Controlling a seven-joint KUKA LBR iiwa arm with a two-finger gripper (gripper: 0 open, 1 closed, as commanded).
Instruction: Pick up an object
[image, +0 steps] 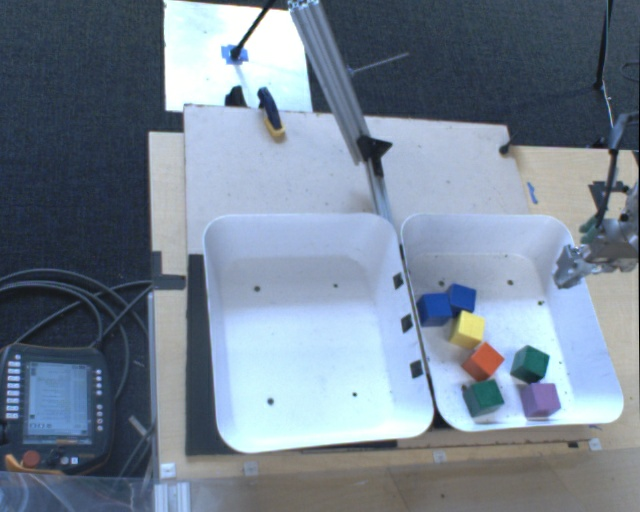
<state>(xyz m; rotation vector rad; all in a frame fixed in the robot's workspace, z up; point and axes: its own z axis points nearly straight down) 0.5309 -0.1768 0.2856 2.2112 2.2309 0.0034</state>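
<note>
Seven coloured cubes (482, 352) (clustered) in right bin (590, 330).

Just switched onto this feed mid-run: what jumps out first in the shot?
The cluster of coloured cubes in the right bin draws the eye: two blue cubes touching at the top, then a yellow cube, orange cube, two green cubes and a purple cube. The end effector sits at that bin's right rim.
</note>
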